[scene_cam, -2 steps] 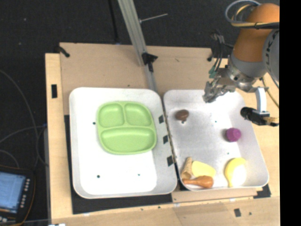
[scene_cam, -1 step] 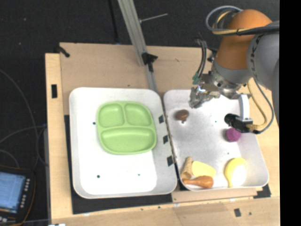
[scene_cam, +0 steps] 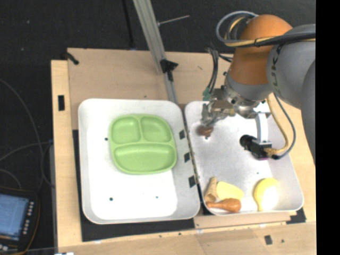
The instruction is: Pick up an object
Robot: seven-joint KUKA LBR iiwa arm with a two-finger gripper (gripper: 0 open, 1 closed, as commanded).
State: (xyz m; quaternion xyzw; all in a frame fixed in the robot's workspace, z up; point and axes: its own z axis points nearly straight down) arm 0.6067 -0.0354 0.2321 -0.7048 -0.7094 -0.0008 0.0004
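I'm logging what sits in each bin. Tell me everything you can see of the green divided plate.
The green divided plate is pale lime green and looks like matte plastic, a rounded rectangle with three compartments: two smaller ones on the far side, one long one nearer the camera. It lies flat and upright in the left bin, towards its far half, slightly rotated. Nothing lies in it or touches it except the bin floor.

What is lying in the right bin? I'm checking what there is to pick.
At the right bin's near edge lie a yellow lemon-like item and a small pile of yellow, tan and orange pieces. The arm covers the bin's far corner, hiding anything there.
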